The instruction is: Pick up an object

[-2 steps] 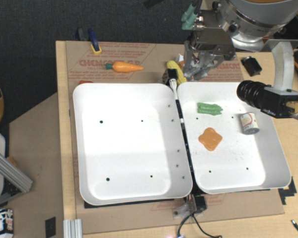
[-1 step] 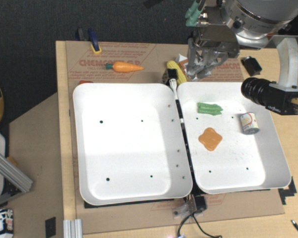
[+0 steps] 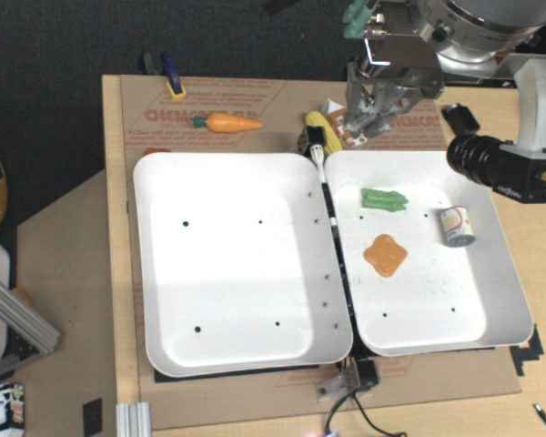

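The gripper (image 3: 371, 121) hangs above the far edge of the right bin (image 3: 491, 321), close to where the two bins meet. Whether it is spread or pressed together cannot be told, since its metal parts blur into the clutter behind it, and nothing can be seen pinched in it. The grey arm (image 3: 473, 16) it belongs to enters from the upper right.

Just beside the gripper, on the brown board past the bins, lie a yellow corn cob (image 3: 323, 127) and a small reddish-white item (image 3: 353, 137) that is too blurred to name. Further to the gripper's left on the same board sits an orange carrot (image 3: 229, 124) with a green top, and beyond that a blue and yellow clamp (image 3: 173, 76).

Below the gripper, inside the right bin, three things rest apart from one another. A green piece (image 3: 384, 199) lies nearest, almost straight under the gripper. An orange, flat, lumpy piece (image 3: 385, 255) sits further toward the near side of the bin. A small tin can (image 3: 455, 226) lies on its side to the right of both.

The left bin (image 3: 164, 335) sits down and to the left of the gripper, touching the right bin along a dark seam. A black camera (image 3: 491, 164) juts in at the right, near the can, above the desk (image 3: 537, 244).
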Action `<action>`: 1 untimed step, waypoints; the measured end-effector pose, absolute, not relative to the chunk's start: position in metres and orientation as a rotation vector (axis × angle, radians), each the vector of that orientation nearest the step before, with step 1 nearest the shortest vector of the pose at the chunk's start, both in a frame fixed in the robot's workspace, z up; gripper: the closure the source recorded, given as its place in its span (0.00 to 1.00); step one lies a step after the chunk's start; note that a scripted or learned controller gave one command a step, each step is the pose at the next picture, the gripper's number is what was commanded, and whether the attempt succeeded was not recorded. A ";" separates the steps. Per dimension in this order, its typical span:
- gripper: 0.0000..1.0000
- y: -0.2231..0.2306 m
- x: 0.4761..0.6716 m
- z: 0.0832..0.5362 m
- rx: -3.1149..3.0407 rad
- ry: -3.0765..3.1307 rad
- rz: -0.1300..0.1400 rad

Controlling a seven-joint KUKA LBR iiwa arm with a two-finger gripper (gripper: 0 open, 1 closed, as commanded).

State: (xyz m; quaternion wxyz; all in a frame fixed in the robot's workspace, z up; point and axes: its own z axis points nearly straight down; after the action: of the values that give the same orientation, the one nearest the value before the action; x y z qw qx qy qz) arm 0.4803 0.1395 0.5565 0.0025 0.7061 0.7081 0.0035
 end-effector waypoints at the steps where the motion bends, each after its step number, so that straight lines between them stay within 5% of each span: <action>1: 1.00 0.140 0.481 0.567 2.213 2.220 0.015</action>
State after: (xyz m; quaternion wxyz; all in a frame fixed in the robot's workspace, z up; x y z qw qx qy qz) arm 0.4808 0.1400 0.5669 0.0034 0.7059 0.7083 0.0048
